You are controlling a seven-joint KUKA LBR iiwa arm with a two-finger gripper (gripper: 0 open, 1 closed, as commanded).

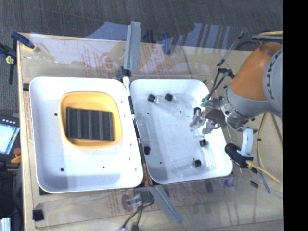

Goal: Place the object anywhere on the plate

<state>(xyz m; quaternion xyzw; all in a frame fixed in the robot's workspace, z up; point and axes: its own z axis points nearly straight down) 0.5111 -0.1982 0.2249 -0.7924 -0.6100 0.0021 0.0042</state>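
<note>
Far left, off the bench edge, a small screen device (6,137) glows blue. Left bin (43,167), white, shallow, holds a yellow plate (91,101) with rounded corners, sitting upper-middle of the bin. A dark ribbed insert (90,124) lies on the plate's centre. Nothing else is on the plate.

Between the bins runs a dark divider strip (136,129), and a grey metal bar (131,44) stands up behind it.

Right bin (163,172), white, has several clear vials with black caps scattered in it. Two vials (160,99) lie near the top left of this bin, close together but not touching. One vial (186,166) lies along the bottom edge, cap toward the right. Another vial (207,154) lies near the right wall, roughly upright in the view, cap at the top. So the task objects are all in the right bin, well apart from the plate.

Gripper (198,121) hangs over the right side of the right bin, just above the vial by the right wall. The fingers are blurred and small, so whether they are spread or pinching something can't be told. Grey arm (252,97) with orange band (251,71) reaches in from the right. Cables (226,71) loop above the wrist.
</note>
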